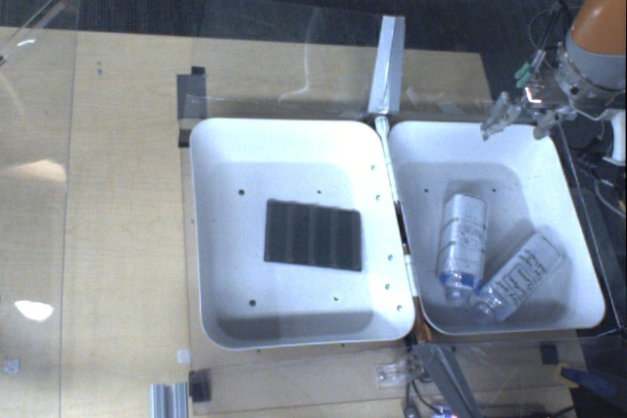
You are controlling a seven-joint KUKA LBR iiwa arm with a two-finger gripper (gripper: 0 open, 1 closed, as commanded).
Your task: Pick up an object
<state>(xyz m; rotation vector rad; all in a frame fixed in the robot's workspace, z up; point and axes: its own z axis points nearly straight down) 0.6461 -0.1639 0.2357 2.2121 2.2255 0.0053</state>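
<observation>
While the arm's hand [516, 117] hangs above the far rim of the right bin [578, 240], its two fingers are spread apart and grip nothing. Two clear plastic bottles [462, 243] lie touching at their caps on that bin's floor. On the left bin's [211, 210] floor lies a dark ridged mat [313, 235].

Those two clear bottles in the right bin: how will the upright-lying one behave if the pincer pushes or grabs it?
The bottle lies on its side, so a sideways push would probably roll it. It looks clear and thin-walled, likely light and slippery under the pincer. Its cap end appears to touch the second bottle, which may shift too.
</observation>
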